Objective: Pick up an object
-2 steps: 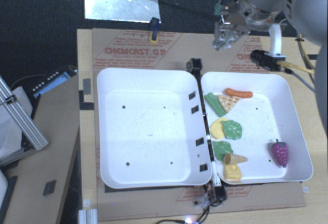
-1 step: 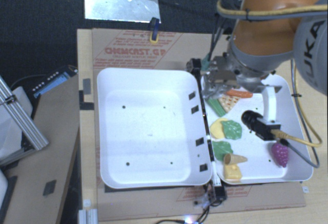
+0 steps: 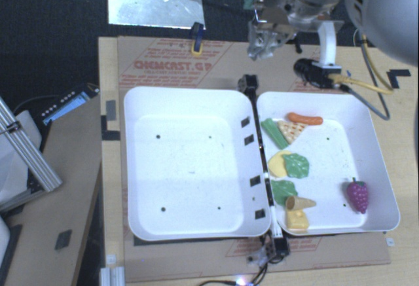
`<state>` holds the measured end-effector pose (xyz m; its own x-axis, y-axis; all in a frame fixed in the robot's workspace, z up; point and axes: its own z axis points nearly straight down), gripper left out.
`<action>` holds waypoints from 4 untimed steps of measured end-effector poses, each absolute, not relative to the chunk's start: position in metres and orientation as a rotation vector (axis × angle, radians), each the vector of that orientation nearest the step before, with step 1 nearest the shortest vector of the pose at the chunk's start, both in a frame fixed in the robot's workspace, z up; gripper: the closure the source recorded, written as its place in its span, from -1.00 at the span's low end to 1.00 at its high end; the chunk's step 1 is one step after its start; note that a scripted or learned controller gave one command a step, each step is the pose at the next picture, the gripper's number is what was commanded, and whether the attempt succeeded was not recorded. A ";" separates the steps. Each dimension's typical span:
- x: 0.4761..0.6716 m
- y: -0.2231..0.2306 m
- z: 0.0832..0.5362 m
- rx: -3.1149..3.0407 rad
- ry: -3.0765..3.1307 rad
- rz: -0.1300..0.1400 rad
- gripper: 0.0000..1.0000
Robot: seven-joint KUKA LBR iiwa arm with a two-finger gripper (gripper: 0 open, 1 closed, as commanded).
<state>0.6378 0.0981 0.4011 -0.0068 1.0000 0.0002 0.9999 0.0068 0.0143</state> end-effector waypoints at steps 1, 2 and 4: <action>0.668 0.087 0.545 2.206 2.219 0.023 1.00; 0.587 0.019 0.417 2.233 2.221 -0.016 1.00; 0.668 0.103 0.520 2.205 2.230 0.017 1.00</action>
